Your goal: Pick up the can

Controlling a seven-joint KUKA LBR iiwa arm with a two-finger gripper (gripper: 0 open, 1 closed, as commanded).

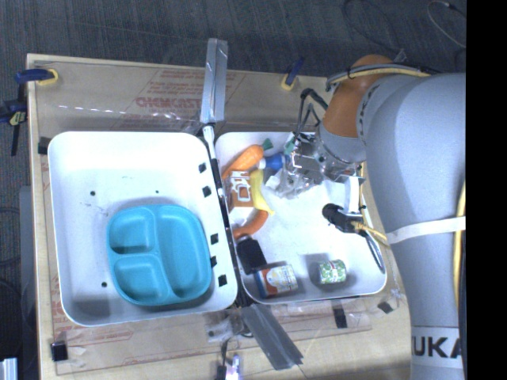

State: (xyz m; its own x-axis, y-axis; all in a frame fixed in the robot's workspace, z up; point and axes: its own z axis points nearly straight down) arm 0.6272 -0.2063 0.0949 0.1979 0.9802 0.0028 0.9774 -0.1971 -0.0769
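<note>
A small can with a green label [333,272] lies on its side near the front right corner of the right bin [348,293]. Left of it lies a second can-like container with a red and white label [277,278], against the front wall. My gripper [295,179] hangs over the back half of that bin, well behind both cans and touching neither. It is beside a small blue object [273,163].
An orange carrot [242,159], a banana [259,194], a small brown box [239,190] and a black block [252,253] lie along the right bin's left side. A blue divided plate [158,252] sits in the left bin [79,180].
</note>
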